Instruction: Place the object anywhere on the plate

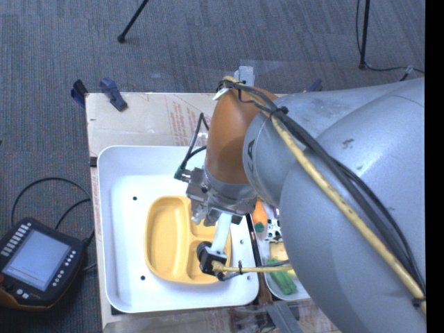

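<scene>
Camera view: the yellow plate (166,238) lay in the left white bin (118,186), toward its right half. It was oblong with rounded corners, glossy, and split into compartments. One long well ran down its left side. A smaller well at the near right was partly hidden by robot hardware.

The arm (333,186) reached in from the right, with the orange band (229,144) above the wrist. The jaws sat over the plate's far right edge. I could not tell whether they were wide, narrow or holding anything, because the wrist body blocked them.

The right bin (276,295) was mostly under the arm. In it were an orange object (259,217) at its left side, a green object (283,281) nearer the front, and a small black-and-white item (272,233) between them. I could not tell which was the task's object. All three lay apart from the plate.

Writing: red print on the cardboard (187,109) covering the desk was too faint to read. A handheld pendant (38,262) lay on the carpet left of the desk, its screen pale with no legible text. Blue clamps (111,92) sat at the cardboard's far left corner.
</scene>
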Tool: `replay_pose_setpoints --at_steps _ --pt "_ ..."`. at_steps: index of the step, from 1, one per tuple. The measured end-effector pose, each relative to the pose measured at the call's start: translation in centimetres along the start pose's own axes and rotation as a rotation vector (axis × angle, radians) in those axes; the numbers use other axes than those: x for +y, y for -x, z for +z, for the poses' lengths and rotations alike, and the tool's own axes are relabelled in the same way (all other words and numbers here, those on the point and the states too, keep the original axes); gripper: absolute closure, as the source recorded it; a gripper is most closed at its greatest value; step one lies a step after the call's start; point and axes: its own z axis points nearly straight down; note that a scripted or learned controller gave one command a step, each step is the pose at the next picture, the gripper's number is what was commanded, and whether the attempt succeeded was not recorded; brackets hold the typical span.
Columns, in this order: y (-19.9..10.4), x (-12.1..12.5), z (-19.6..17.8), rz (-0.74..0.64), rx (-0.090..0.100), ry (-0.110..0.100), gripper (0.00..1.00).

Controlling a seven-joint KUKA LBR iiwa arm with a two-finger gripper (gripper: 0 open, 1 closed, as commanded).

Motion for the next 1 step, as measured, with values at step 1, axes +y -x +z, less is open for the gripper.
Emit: replay_pose_setpoints --at_steps 1 --pt "3.56 -0.16 -0.15 -0.311 0.001 0.0 1.0"
